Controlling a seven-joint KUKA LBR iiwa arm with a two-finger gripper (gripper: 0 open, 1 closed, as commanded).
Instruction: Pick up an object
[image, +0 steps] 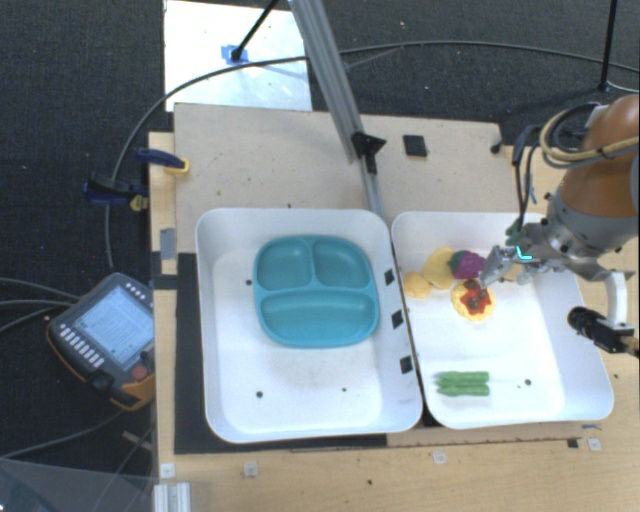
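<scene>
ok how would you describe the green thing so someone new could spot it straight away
Start at the right-hand white bin, the one the arm reaches into. The green item lies flat near that bin's front edge, well apart from the cluster of yellow, purple and red-and-yellow pieces further back. It is the one long, green, ridged piece, lying alone.

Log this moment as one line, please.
gripper low in right bin | over yellow-red toy | grasp unconfirmed | green toy untouched | teal plate left bin
</scene>
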